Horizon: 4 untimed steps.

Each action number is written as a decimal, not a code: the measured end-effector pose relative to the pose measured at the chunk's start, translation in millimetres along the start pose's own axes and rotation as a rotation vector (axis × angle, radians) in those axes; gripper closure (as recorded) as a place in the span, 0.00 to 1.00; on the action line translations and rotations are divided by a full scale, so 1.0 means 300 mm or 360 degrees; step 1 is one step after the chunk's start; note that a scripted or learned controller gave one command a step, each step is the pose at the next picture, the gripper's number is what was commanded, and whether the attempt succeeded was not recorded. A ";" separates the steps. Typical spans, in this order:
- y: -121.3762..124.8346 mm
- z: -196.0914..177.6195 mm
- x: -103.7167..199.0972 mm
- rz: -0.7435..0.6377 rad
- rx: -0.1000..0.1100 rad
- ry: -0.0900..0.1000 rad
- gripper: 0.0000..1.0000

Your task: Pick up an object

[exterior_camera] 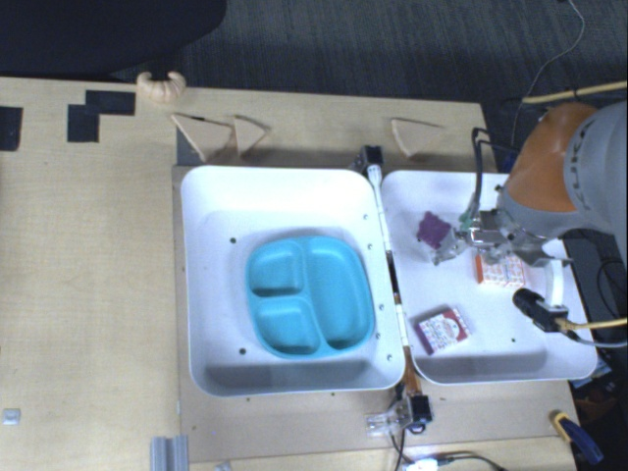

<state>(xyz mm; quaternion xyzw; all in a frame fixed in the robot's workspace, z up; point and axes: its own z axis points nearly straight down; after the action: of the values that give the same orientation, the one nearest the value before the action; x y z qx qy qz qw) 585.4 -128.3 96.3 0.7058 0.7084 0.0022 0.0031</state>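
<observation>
Bench [88, 292] of pale wood carries two shallow white bins side by side. We see the left white plastic bin [211, 214] holding a turquoise three-compartment plastic tray [309, 294] near its middle. The right white plastic bin [491, 356] holds the smaller pickable things, and the grey arm with the orange band [549, 170] reaches in over its right edge.

Candidates, big to small: a dark red printed flat packet [443, 329] near the bin's front edge; a white-and-red printed flat packet [502, 271] toward the right edge, partly under the wrist; a small purple crumpled object [432, 229] toward the back left of that bin.

The metal two-finger gripper [453, 243] sits just beside the purple object, on its right and front. We cannot tell whether its fingers are spread or closed, and nothing is visibly between them, so we don't count anything as held.

Our judgement: the purple object is the likely target. To do it well, centre the tips over it rather than beside it, go down to the bin floor, close fully, and lift straight up. Risk: a small soft thing gets nudged away instead of pinched.
</observation>
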 end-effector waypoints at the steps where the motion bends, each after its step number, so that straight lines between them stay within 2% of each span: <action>1: 0.006 -0.038 0.000 -0.0003 -0.0009 -0.0003 1.00; 2: -0.016 0.030 -0.248 0.0002 0.0000 -0.0004 1.00; 3: 0.273 -0.382 -0.209 -0.0005 -0.0003 -0.0001 1.00; 4: 0.286 -0.492 0.045 -0.0007 0.0003 0.0003 1.00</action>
<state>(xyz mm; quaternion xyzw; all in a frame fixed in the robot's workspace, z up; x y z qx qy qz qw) 669.9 -114.4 244.6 0.7043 0.7099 0.0021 0.0018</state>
